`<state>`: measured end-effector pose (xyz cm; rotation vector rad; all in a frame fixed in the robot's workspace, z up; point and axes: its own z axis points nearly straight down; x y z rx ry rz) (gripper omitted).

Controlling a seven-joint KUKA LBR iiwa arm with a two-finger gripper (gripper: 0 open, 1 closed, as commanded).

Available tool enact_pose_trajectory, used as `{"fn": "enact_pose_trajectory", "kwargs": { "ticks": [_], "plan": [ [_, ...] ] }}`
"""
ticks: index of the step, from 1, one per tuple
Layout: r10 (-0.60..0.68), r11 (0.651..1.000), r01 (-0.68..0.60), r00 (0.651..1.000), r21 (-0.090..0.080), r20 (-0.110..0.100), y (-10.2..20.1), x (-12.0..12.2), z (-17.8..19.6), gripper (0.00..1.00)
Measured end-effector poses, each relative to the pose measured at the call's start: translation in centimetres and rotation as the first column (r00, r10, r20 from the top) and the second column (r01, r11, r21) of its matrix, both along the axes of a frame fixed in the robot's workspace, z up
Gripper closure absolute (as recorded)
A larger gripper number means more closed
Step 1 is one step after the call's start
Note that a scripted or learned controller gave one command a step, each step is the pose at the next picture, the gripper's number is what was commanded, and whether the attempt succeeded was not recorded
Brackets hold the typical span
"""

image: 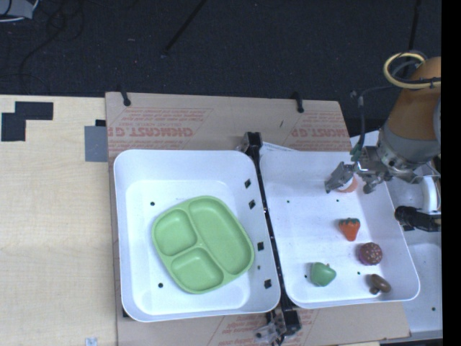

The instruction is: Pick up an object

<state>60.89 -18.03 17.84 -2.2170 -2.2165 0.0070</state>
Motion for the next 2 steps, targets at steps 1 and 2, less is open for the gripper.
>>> {"fn": "enact_pose_trajectory", "kwargs": {
  "ticks": [1,2],
  "plan": [
    [0.000,1.000,0.000,1.000,0.000,0.000,-0.8,-0.1,-5.9,0.00],
    [-0.001,1.000,0.001,1.000,-0.001,0.004,-0.9,0.0,-4.5,1.00]
  ]
}}
